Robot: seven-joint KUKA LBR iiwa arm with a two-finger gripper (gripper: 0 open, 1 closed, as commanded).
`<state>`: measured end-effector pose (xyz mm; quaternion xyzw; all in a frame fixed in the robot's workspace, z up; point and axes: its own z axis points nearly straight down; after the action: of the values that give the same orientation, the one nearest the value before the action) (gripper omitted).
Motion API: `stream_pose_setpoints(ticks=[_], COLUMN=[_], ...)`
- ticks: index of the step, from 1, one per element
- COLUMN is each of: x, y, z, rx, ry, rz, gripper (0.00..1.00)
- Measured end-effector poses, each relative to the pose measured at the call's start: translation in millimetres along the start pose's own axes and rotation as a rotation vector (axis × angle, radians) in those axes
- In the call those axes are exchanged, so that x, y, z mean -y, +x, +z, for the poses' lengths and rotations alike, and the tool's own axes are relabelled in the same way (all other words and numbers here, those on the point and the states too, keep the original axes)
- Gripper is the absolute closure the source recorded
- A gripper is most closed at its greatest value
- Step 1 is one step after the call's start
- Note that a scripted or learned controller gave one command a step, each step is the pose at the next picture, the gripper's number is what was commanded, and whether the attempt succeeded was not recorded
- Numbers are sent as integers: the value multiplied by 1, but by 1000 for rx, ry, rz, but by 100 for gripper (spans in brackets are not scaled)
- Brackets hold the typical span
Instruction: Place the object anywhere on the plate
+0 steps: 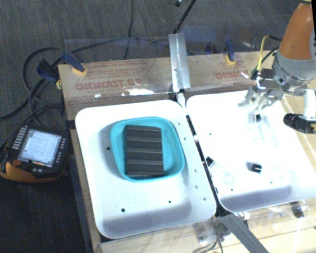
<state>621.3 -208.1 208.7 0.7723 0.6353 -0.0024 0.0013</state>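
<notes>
A teal plate (173,149) lies in the left bin (145,209). On it rests a dark grey ribbed rectangular block (143,149), lying flat and roughly centred on the plate. My gripper (256,106) hangs over the far part of the right bin (278,186), well to the right of the plate and apart from the block. Nothing is visible in the gripper.
A small black piece (255,167) lies in the right bin, toward the near side. A metal divider post (179,64) stands behind the seam between the bins. A handheld pendant (35,151) sits on the floor to the left.
</notes>
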Motion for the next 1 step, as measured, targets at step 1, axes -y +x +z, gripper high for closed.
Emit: stream_pose_setpoints(ticks=[1], x=[0], y=[0], z=[0], rx=[0], ry=[0], rz=[0], gripper=[0])
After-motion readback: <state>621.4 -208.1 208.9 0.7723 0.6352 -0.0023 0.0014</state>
